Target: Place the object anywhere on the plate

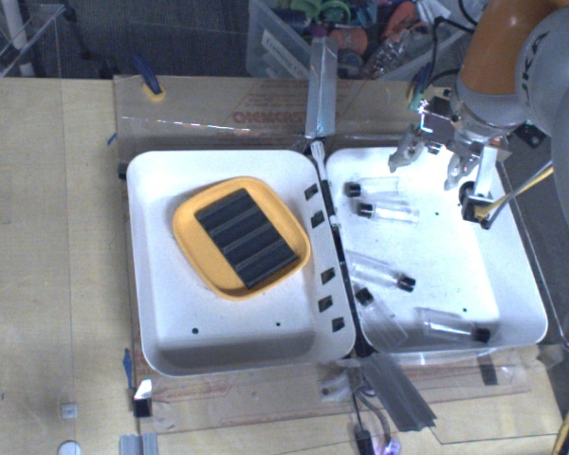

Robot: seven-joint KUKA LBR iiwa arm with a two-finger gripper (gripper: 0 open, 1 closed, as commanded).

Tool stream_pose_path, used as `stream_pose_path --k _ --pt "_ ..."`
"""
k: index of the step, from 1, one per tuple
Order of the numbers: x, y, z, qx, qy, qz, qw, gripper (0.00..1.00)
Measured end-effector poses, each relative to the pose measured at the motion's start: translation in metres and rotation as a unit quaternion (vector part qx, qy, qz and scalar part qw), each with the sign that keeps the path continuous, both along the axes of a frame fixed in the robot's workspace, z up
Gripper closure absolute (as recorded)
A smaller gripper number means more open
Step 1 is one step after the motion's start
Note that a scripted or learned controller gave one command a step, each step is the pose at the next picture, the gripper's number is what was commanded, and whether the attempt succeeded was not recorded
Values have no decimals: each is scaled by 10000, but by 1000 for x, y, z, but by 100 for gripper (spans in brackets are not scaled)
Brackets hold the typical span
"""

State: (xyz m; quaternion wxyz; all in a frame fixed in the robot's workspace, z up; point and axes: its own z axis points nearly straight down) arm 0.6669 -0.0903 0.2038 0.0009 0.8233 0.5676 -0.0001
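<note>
Several clear vials (384, 210) lie scattered across the right bin (512, 282), none on the yellow plate (242, 237) in the left bin (156, 254). My gripper (434, 164) hangs open and holds nothing at the frame's upper right, so I judge picking and placing both remain.

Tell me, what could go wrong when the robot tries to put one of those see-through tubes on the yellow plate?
1. The clear tubes nearly vanish against the white right bin, so the gripper might close beside one and miss it.
2. A round tube could roll off the ridged black insert on the yellow plate.
3. A raised divider runs between the bins; a low carry might bump it.
</note>
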Motion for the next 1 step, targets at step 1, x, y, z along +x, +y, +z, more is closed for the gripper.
stream_pose_path --k 1 --pt "0 54 -2 15 25 -94 10000 0"
